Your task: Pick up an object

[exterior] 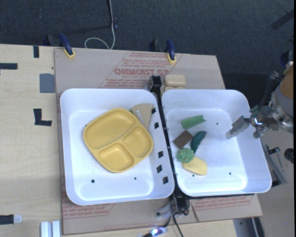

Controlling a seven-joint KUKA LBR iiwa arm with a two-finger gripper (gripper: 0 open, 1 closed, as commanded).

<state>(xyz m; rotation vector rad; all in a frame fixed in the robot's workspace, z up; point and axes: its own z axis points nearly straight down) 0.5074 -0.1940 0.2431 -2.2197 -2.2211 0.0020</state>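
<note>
Over the right bin's (237,102) right edge my gripper (235,128) hangs, grip state unreadable; approach step, next descend toward the green cylinder (193,121).

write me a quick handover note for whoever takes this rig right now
Claw: over the right edge of the right bin, nothing seen between its fingers.
Right bin, near its left side: green block, brown block, dark green piece, broccoli-like toy, yellow piece.
Left bin: yellow divided plate with a beige wedge by its upper right edge.
Done: nothing picked yet.
Left: move the claw to the cluster, grasp one piece and lift.
</note>
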